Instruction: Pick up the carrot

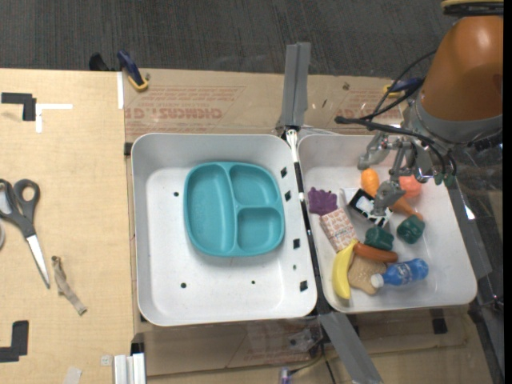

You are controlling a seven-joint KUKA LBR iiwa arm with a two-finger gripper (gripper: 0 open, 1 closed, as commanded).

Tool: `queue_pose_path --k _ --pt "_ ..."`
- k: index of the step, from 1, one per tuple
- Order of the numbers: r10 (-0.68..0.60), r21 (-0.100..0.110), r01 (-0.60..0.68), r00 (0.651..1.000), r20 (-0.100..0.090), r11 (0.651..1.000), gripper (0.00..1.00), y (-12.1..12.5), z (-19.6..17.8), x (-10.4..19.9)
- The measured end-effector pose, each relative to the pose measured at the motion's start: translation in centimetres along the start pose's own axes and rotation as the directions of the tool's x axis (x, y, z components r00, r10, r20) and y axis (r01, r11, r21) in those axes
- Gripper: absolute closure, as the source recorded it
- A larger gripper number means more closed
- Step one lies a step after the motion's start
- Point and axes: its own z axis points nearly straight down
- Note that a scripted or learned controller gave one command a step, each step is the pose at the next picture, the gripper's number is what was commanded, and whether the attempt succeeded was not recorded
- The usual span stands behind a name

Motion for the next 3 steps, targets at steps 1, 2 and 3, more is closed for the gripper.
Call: queue_pose_path --k 1,2,3 --pt "-0.065 0.000 0.065 0.998 0.003 0.998 0.00 -3.6 11.9 -4.7" --pt "-0.067 0.001 0.067 0.998 0.007 0.998 1.00 -3.6 10.9 -4.8" --pt "-0.213 0.000 0.213 0.977 0.003 0.977 1.00 -1.4 -2.3 -3.9"
